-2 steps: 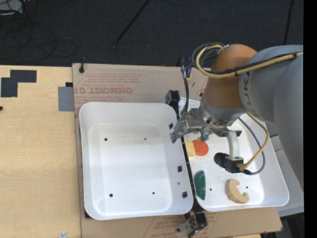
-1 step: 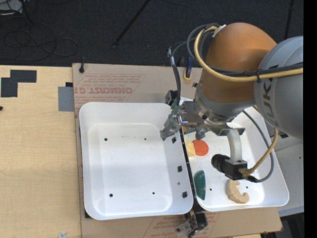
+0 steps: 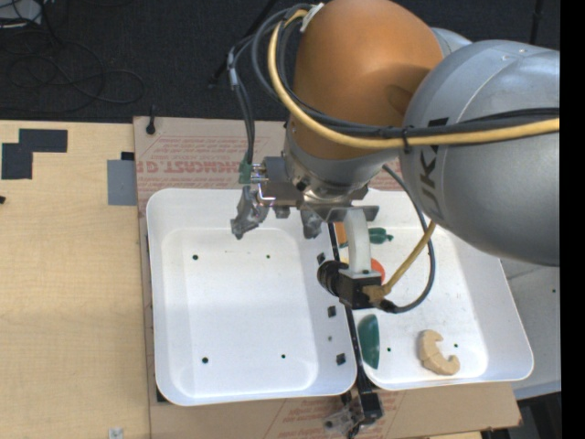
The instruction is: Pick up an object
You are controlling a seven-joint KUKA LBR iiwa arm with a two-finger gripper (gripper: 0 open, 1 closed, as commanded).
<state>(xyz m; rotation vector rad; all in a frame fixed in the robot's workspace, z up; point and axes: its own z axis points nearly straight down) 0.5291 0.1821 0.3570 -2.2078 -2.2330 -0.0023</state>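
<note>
One camera fixed above looks down slantwise on both bins (image 3: 174, 245), arm (image 3: 475, 154) entering from right

Cardboard (image 3: 196, 158) — red print, unreadable.

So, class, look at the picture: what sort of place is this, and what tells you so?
Probably a robotics lab bench: a grey robot arm over two shallow white bins, with loose cables behind.

A pale wooden bench (image 3: 64, 282) is filling the 9 o'clock side, dark patches (image 3: 37, 146) sitting on it toward 10 o'clock. Black carpeted floor (image 3: 137, 44) is running along 12 o'clock, loose cables (image 3: 64, 62) trailing over it (thin, dark ones). Brown cardboard (image 3: 192, 154) is lying near centre, printed lettering showing.
</note>
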